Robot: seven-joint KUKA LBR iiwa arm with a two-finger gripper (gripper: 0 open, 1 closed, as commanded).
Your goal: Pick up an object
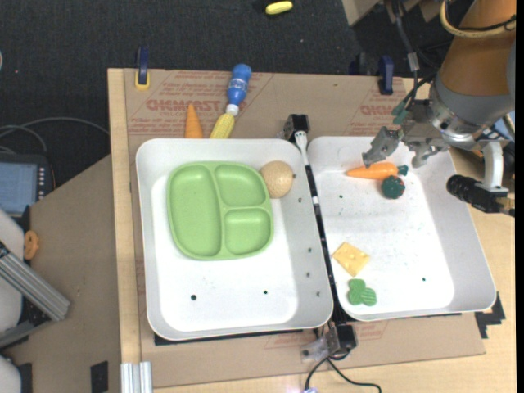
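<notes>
A: Where is the gripper?
B: Over the far end of the right bin, fingers spread apart with nothing between them.
A: And the things to pick?
B: A carrot lies just below it, a dark green ball beside the carrot's right end. Nearer, a yellow cracker and a green leaf (close together).
A: The left bin?
B: A green divided plate, with a tan egg touching its far right corner.
</notes>
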